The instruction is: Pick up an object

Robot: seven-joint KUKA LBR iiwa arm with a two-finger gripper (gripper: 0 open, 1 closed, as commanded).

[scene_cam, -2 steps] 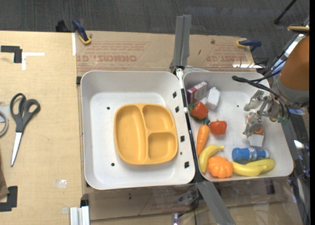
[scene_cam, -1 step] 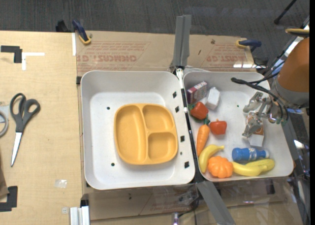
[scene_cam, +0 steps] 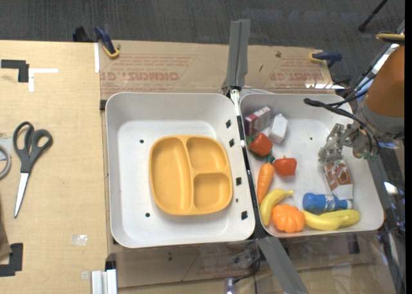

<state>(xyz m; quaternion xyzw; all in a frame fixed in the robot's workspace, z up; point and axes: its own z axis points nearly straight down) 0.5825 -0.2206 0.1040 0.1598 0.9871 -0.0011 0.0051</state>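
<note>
Gripper (scene_cam: 333, 148) poised low over the right bin (scene_cam: 309, 107), above a brown snack packet (scene_cam: 339, 177).

The metal fingers point down and to the left, just above the packet's upper end; how far apart they stand cannot be told from this angle, and nothing shows between them. Below the packet lie a blue bottle (scene_cam: 325, 202) and a yellow banana (scene_cam: 331, 220). Further left sit a small orange pumpkin (scene_cam: 288, 218), a second banana (scene_cam: 273, 200), a carrot (scene_cam: 264, 180), a tomato (scene_cam: 285, 166), a red pepper (scene_cam: 261, 145), a white block (scene_cam: 279, 127) and a small carton (scene_cam: 257, 119). The left bin (scene_cam: 122, 170) holds a yellow divided plate (scene_cam: 190, 174). Scissors (scene_cam: 27, 157) lie on the bench, well apart.
</note>
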